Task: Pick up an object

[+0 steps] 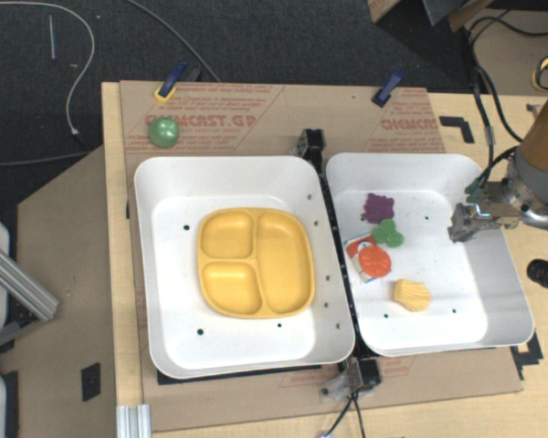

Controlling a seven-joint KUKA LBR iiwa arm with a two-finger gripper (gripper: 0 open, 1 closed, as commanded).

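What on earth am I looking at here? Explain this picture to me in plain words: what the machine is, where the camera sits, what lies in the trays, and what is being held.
One camera looks down at a slant on a bench. The grey machine at the right is a robot arm; its gripper hangs over the right bin, with nothing seen between its fingers. That bin holds small toys: a purple piece, a green piece, an orange-red one and a yellow one. The left bin holds a yellow divided plate. A green ball lies on the board behind the bins.
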